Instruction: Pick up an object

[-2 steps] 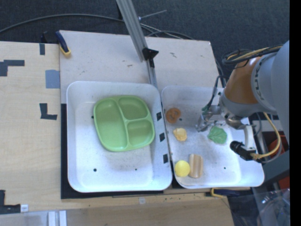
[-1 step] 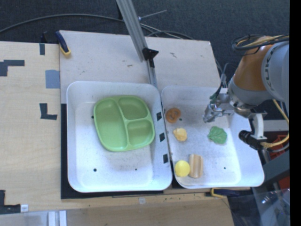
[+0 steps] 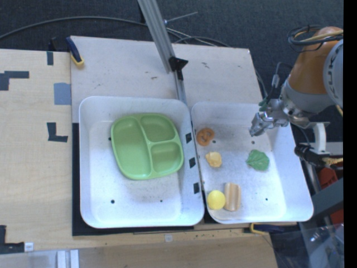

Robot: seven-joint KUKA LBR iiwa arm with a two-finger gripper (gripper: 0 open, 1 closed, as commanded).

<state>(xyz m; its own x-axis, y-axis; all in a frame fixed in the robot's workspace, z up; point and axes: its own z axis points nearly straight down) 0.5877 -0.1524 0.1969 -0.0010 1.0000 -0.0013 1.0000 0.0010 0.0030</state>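
No object is lifted yet: the pincer (image 3: 258, 126), aperture indeterminate, hangs above the crumpled green leafy item (image 3: 258, 160) in the right white bin (image 3: 290, 205).

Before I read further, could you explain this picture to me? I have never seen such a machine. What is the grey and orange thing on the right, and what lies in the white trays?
It is a robot arm, reaching in from the right. One camera above the bench looks down at a slant. At the arm's end is a gripper for picking things up, now over the right bin. I cannot see anything held in it. That bin holds small toy foods: a green leafy piece, an orange round piece, a yellow piece, a yellow ball and a tan roll. The left bin holds a green divided plate.
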